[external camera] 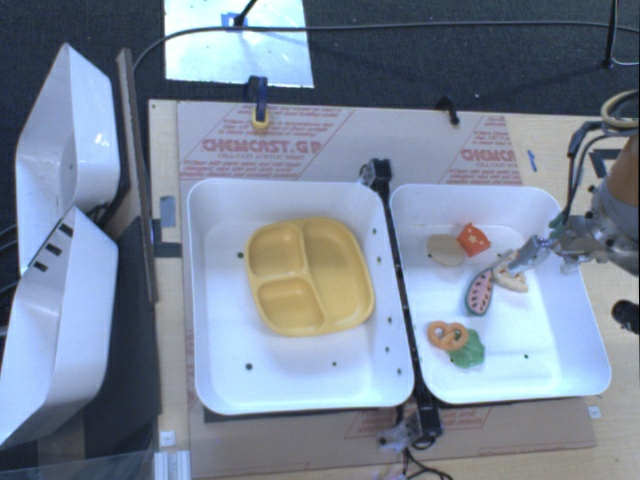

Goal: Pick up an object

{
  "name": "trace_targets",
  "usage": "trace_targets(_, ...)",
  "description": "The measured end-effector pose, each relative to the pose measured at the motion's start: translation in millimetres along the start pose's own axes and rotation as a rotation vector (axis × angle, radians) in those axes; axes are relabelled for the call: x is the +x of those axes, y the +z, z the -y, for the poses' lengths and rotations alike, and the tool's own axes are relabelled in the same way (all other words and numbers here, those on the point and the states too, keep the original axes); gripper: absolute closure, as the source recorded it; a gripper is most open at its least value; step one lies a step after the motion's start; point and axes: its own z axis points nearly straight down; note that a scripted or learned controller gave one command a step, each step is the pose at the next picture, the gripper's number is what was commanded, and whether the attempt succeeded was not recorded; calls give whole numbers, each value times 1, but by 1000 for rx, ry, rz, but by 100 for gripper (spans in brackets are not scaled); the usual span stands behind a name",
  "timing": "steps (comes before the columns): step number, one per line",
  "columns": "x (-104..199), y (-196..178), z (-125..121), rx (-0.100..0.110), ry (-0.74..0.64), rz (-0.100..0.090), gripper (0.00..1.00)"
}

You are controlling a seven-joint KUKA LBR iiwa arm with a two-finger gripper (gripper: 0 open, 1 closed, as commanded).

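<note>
You see two white bins [205, 268]; left one holds a pale yellow divided tray [308, 274]. Right one: red block [473, 239], beige oval piece [445, 250], watermelon slice [479, 293] red with green rind, orange pretzel [446, 335], green leafy piece [467, 349]. Tan surface [330, 143] carries red lettering.

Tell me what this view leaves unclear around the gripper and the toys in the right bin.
- Gripper: too small and blurred to read its fingers.
- Cream slice: partly covered by the gripper tip; contact unclear.
- Arm: cut off by the right edge.
- Orange ring on green piece: shapes too small to identify.
</note>
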Motion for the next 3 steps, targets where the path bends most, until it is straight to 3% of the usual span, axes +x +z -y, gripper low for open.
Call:
trace_targets(1, 0, -11, 0, -1, -1, 0, 100)
trace_targets(2, 61, -45, -11, -3, -4, 0, 100)
trace_targets(3, 96, -55, -74, 0, -3, -1, 100)
